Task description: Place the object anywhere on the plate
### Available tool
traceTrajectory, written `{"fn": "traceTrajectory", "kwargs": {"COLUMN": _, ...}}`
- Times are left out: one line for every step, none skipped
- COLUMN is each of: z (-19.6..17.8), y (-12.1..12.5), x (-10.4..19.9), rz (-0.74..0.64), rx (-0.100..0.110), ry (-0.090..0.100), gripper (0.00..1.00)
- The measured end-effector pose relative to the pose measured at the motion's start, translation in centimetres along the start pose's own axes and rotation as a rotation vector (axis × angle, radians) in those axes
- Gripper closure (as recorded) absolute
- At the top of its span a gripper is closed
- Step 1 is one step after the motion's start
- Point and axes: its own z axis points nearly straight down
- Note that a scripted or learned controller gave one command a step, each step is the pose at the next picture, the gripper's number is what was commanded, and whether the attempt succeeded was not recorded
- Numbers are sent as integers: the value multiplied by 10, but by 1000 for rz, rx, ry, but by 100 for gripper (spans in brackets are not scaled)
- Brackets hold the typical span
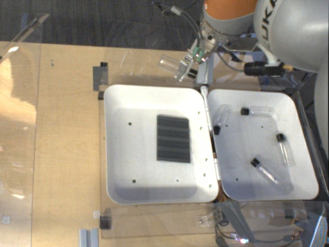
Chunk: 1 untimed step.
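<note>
End effector [186, 68] hung above the left bin's [118, 138] far edge, grip unclear, dark ridged plate [173, 138] inside, four vials [263, 170] in right bin [303, 184].

Left shallow white bin [118, 138]: open floor all around dark ribbed rectangular plate [174, 138]. Right white bin [303, 153]: four clear black-capped vials [263, 171] scattered, open floor between. Grey arm [288, 19] overhangs far-right corner.

arm [288, 19] cropped — top edge, tool [191, 66] blurred

White bins [154, 104], dark ribbed plate [173, 138], black-capped clear vials [263, 170].
</note>
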Motion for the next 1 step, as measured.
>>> {"fn": "traceTrajectory", "kwargs": {"z": 40, "y": 14, "x": 50, "rz": 895, "rx": 8, "ry": 2, "gripper": 100}}
